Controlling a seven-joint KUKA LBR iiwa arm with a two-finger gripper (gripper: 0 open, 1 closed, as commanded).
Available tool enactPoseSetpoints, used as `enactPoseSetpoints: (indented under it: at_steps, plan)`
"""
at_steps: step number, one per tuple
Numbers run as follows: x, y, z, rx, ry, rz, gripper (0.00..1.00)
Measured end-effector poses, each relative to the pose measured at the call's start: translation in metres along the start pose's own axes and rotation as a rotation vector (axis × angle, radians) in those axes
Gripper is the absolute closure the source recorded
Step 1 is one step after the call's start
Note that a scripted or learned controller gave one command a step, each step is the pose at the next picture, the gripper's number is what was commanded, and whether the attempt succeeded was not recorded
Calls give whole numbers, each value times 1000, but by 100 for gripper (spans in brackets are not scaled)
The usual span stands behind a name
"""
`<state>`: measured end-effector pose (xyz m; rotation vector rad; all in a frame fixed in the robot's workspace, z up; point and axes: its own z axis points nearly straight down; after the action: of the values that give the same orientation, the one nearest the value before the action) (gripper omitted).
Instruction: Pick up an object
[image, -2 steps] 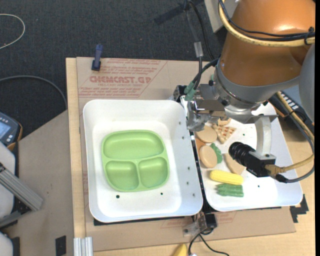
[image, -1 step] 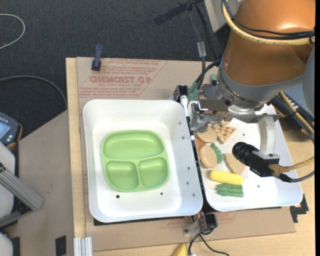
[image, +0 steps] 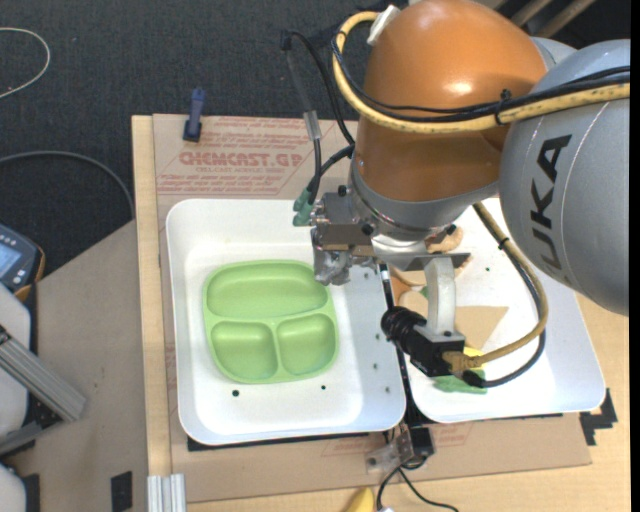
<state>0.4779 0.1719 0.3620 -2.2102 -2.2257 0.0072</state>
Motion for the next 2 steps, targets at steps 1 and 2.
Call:
enactPoseSetpoints:
  at_steps: [1,2]
  plan:
    - [-61,16,101,5,-5,14,100]
    - [-92,64,160,0,-3,12,100]
